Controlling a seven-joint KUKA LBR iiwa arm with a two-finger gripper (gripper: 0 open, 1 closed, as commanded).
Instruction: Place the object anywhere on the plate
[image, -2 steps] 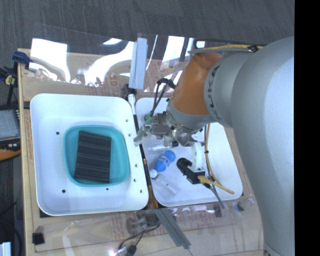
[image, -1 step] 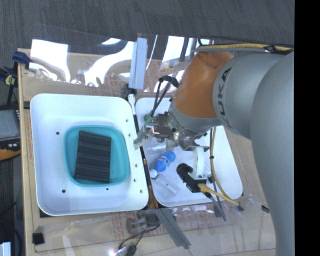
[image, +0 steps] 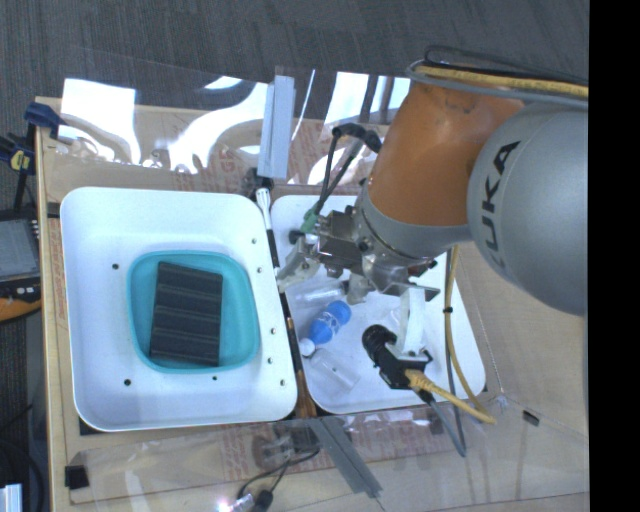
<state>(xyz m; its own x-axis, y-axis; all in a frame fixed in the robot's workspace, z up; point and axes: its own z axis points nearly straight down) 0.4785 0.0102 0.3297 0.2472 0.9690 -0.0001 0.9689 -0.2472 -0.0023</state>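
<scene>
"KUKA" lettering on grey arm (image: 520, 190)

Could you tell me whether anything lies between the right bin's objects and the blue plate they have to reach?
Only the two bins' adjoining rims separate the blue bottle from the blue plate. The plate already carries a dark ribbed block, which covers most of its middle.

A wooden bench (image: 150, 165) stood on dark grey ribbed floor (image: 200, 40). Bright light glared in white patches along its far side, on a clear sheet (image: 100, 105). Dark gear (image: 15, 250) sat at the left edge, beside a blue clamp (image: 40, 118). Metal brackets (image: 340, 455) and a cable (image: 260, 490) lay along the bench's near edge.
</scene>
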